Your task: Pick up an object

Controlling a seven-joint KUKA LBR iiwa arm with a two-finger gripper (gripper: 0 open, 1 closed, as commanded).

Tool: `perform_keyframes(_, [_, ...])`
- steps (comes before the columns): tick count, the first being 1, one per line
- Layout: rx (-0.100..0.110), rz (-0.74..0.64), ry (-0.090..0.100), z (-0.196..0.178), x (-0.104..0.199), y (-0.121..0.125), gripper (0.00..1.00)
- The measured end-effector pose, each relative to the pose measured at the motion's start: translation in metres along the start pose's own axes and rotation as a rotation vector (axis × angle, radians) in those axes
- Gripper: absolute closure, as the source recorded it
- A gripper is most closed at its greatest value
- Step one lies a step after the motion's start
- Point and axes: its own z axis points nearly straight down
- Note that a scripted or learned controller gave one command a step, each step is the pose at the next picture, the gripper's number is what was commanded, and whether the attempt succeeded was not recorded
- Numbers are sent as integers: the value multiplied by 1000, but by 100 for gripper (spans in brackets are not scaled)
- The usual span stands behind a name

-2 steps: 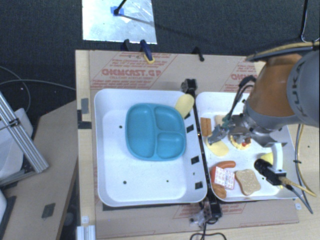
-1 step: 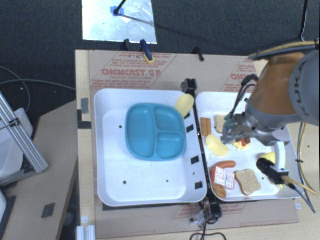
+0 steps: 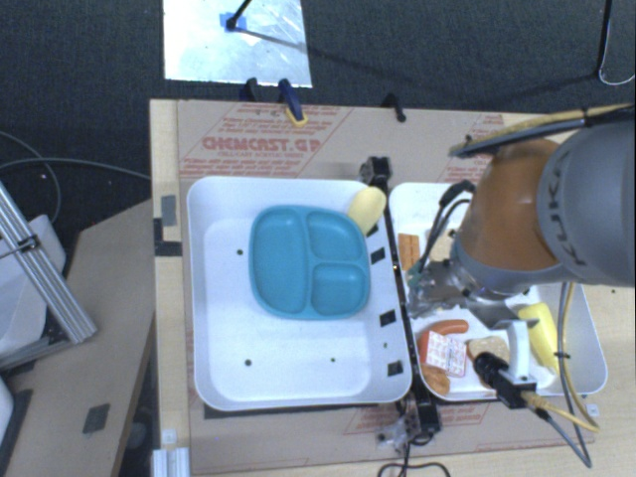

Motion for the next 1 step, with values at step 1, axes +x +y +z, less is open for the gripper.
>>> perform_keyframes(1, [-11,-4,0,-69,71,3,100])
